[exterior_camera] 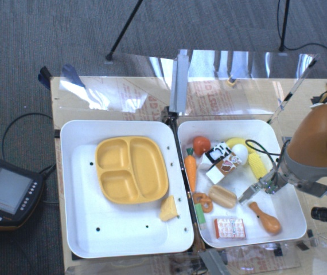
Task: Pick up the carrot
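The carrot (191,172) is orange with a green top. It lies lengthwise along the left wall of the right bin (292,211), green end pointing to the back. My gripper (248,195) hangs low over the middle of the right bin, well to the right of the carrot and a little nearer the front. It sits between a hot dog bun (222,197) and a chicken drumstick (265,217). Nothing shows between its tips.
Around the carrot lie a tomato (201,144), two small cartons (224,162), a pretzel (202,201) and a green stick (199,213). A banana (235,144), corn (257,165) and a red box (229,228) share that bin. The left bin (77,211) holds a yellow divided plate (132,169) and a cheese wedge (168,209).
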Controlling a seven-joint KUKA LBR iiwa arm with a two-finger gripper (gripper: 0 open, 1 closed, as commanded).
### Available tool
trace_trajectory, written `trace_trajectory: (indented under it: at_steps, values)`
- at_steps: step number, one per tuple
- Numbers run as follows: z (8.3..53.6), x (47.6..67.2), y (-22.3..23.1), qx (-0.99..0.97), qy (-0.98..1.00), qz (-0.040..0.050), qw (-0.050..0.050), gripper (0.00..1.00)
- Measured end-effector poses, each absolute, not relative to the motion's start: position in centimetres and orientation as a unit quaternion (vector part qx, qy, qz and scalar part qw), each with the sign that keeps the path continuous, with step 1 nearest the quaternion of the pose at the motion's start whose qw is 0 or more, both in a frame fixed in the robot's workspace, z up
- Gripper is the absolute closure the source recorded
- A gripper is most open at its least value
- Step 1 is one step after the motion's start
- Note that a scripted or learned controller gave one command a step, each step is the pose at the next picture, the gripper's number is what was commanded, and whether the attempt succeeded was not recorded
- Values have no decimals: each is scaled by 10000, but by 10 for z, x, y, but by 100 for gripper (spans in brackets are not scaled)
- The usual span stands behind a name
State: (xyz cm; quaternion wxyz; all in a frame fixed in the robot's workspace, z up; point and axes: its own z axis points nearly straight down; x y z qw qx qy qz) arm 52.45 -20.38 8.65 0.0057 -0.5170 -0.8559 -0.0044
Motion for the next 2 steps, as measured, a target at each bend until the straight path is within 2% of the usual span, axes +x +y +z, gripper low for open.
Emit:
trace_trajectory:
  at_steps: [1, 2]
  values:
    - [85, 514, -203, -4820, -8762, 0, 36, 0]
    - [94, 513, -203, -4837, -8752, -4, 57, 100]
